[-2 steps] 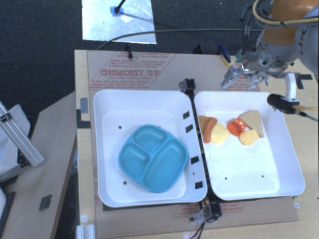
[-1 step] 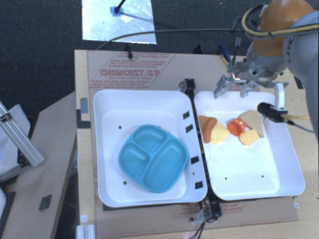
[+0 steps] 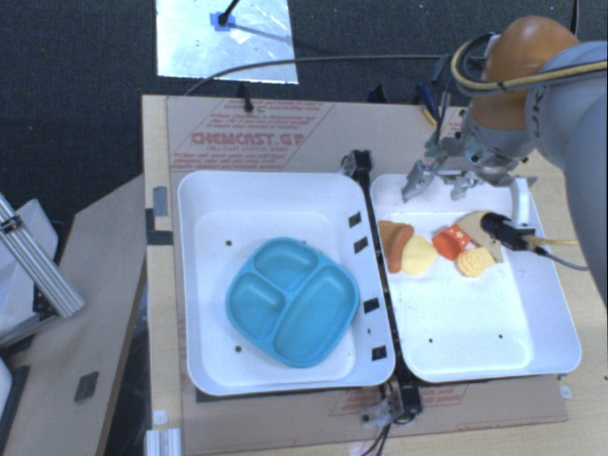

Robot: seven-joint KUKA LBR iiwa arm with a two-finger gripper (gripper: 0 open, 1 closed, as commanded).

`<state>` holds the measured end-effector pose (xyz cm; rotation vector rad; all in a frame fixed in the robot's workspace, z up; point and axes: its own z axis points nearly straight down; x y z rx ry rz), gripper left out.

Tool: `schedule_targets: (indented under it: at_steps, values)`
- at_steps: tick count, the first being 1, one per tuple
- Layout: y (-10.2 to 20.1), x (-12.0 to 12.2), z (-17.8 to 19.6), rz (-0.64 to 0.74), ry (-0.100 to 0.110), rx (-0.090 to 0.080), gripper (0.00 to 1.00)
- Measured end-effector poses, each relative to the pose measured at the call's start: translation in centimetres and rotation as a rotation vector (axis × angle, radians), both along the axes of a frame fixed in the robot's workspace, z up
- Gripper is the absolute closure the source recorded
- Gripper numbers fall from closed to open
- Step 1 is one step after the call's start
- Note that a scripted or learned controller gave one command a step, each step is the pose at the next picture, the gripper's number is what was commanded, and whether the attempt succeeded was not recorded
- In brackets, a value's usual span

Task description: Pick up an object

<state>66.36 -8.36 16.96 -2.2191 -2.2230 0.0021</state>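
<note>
**Gripper above the back of the right bin, fingers spread**

Gripper (image 3: 438, 184) hangs over the back part of the right bin (image 3: 532, 350), near the rim that lies uppermost in the camera view. Its two fingers (image 3: 413, 182) stand apart and point down, with nothing between them; the hand is released and grasps no object. The grey arm (image 3: 570, 84) reaches in from the right, its orange band (image 3: 522, 50) directly above the wrist.

Candidate objects lie in a loose row just in front of the gripper, in the upper half of the right bin. From left to right they are an orange-red sausage shape (image 3: 392, 240), a pale yellow rounded piece (image 3: 419, 256) touching it, a red piece (image 3: 449, 243), a ridged yellow piece (image 3: 475, 262) and, behind that, a tan piece (image 3: 471, 222). All rest on the bin floor, apart from the fingers.

The left bin (image 3: 218, 207) holds a blue divided plate (image 3: 292, 300), lying flat near its middle. Both bins sit side by side on a brown sheet (image 3: 252, 131) with red lettering. Beyond the bench, a silvery square (image 3: 225, 27) lies on the dark floor.
</note>
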Motion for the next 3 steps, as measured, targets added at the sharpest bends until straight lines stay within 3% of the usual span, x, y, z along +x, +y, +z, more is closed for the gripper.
schedule_targets:
  at_steps: [1,2,3]
  values:
    - [0.1,-0.9,-5.8,0.000,0.002,0.001,0.00]
    - [0.1,-0.6,-4.3,0.001,-0.006,0.000,1.00]
    - [0.5,-0.2,2.2,0.003,-0.010,0.000,1.00]
